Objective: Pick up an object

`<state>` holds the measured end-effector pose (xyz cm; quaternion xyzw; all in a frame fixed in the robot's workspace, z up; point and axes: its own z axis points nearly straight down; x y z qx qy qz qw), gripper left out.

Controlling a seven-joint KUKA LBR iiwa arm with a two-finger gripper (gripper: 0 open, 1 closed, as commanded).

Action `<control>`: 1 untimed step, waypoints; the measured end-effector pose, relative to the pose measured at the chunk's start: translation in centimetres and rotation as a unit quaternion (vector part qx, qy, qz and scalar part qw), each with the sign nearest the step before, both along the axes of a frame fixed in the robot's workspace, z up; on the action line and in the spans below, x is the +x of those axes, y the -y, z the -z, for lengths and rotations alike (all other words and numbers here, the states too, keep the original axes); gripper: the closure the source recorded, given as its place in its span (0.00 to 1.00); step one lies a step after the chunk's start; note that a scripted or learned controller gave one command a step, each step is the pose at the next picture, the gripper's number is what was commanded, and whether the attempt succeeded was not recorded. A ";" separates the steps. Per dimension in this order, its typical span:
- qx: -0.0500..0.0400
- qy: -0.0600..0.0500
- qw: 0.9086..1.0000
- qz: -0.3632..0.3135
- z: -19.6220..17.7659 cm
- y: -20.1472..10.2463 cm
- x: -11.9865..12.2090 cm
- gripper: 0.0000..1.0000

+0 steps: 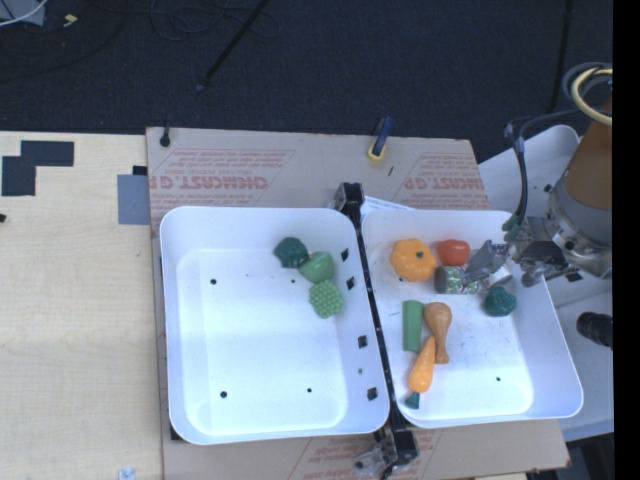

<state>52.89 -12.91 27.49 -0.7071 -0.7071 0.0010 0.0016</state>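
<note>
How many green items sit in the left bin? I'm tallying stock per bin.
3, clustered in the left bin's upper right: a dark green piece, a green pepper-like piece and a bumpy light green piece.

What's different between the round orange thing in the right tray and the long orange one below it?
The round orange fruit is squat and pumpkin-like; the carrot is long and tapered. The fruit sits near the right bin's far side beside a red tomato, while the carrot lies lower down, slanted, below a tan piece. The fruit looks yellower, the carrot deeper orange. Both are small toy foods lying loose.
</note>
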 end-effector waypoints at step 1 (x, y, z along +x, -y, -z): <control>0.002 -0.004 1.000 -0.002 9.3 -7.1 -1.6 0.00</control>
